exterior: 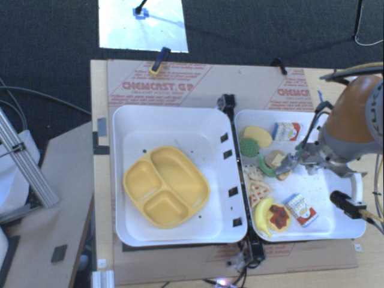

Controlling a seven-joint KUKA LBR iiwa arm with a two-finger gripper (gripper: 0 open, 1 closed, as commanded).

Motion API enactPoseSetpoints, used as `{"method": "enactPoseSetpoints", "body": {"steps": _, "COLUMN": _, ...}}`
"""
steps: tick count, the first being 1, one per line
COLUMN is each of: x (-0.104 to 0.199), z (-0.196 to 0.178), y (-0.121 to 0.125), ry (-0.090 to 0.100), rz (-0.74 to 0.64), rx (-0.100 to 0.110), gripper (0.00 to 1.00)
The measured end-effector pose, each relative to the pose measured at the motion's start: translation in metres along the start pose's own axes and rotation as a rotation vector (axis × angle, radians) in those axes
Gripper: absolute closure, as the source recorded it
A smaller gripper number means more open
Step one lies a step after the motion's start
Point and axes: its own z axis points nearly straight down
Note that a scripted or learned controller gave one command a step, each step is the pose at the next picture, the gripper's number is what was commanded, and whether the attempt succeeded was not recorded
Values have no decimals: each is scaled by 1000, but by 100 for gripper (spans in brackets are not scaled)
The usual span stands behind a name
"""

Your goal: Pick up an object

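Approach step judged under way: gripper (292, 162) lowered in right bin (342, 227) beside toy sandwich (275, 159); finger state cannot be told. Next: closure on one item.

Light was even and fairly bright; the white bins (180, 116) looked slightly overexposed, shadows were soft, and the whole picture was a little blurry.

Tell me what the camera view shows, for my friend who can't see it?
A grey robot arm with an orange band reaches from the right into the right white bin, its end effector low among toy foods: a yellow plastic banana, a waffle piece, and small cartons. The left white bin holds a yellow three-compartment plastic tray.
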Motion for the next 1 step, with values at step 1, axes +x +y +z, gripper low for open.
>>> {"method": "enactPoseSetpoints", "body": {"steps": 1, "x": 46, "z": -21, "y": 73, "ry": -3, "rz": -9, "rx": -14, "gripper": 0}}
